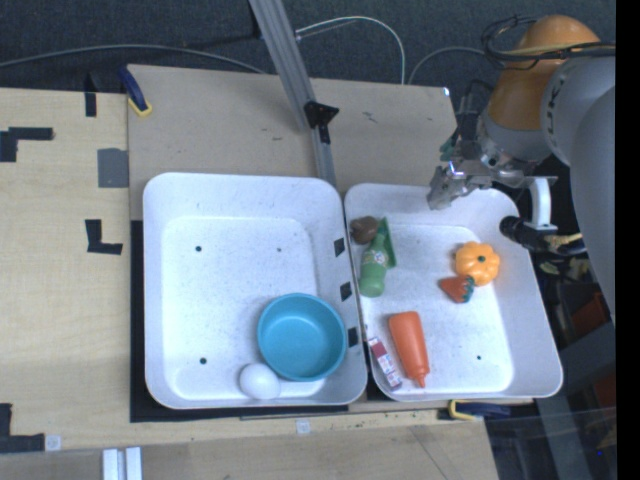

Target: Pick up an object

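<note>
In the camera view the end effector hangs over the far rim of the right bin, poised above the clutter rather than in it — how far it is open cannot be told, and nothing is seen in its hold. No single target is fixed, but the orange carrot looks the easiest pick: it lies flat near the front wall, its long axis running near to far, narrow tip toward the front. The small pumpkin and green bottle lie apart — the blue bowl and white ball sit in the left bin.
</note>
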{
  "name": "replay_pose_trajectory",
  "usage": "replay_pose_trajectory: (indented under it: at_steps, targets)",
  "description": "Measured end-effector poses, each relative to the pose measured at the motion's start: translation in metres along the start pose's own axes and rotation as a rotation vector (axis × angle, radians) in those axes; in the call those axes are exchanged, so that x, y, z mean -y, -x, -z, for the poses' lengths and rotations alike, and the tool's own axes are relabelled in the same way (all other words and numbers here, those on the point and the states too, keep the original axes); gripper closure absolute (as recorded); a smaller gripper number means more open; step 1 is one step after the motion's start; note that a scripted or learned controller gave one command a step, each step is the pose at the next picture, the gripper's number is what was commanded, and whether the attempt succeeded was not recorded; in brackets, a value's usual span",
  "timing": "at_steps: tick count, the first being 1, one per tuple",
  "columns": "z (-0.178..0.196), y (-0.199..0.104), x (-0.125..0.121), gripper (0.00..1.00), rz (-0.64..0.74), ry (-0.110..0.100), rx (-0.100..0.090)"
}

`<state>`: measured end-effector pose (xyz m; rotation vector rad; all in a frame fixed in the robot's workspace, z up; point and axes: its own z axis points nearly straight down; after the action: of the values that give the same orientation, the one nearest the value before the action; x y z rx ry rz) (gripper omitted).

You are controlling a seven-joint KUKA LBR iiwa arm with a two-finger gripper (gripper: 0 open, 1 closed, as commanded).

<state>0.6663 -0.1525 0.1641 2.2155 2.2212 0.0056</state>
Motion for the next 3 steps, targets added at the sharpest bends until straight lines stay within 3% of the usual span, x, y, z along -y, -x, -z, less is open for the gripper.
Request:
replay_pose_trajectory:
  at_steps: [2,3]
  targets:
    - [0.108,0.002,0.001,1.0,-0.001,-0.002,0.0]
    - [0.107,-0.049,0.016,1.0,0.003,-0.008,-0.002]
